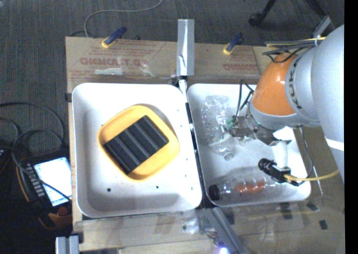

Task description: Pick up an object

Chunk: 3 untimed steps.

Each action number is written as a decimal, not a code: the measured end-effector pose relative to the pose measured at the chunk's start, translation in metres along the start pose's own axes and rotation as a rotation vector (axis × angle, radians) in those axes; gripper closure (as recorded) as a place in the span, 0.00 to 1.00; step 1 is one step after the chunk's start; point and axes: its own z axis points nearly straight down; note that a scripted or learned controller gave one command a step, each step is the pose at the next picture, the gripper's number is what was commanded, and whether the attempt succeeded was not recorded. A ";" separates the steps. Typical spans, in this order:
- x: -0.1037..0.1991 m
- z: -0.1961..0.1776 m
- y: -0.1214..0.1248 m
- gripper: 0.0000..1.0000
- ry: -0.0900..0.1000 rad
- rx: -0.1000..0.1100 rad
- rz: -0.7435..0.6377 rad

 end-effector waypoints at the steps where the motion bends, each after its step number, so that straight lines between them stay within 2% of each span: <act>1: -0.028 -0.001 -0.032 0.00 0.002 -0.014 0.160; 3: 0.003 0.000 0.043 0.00 -0.003 -0.007 -0.025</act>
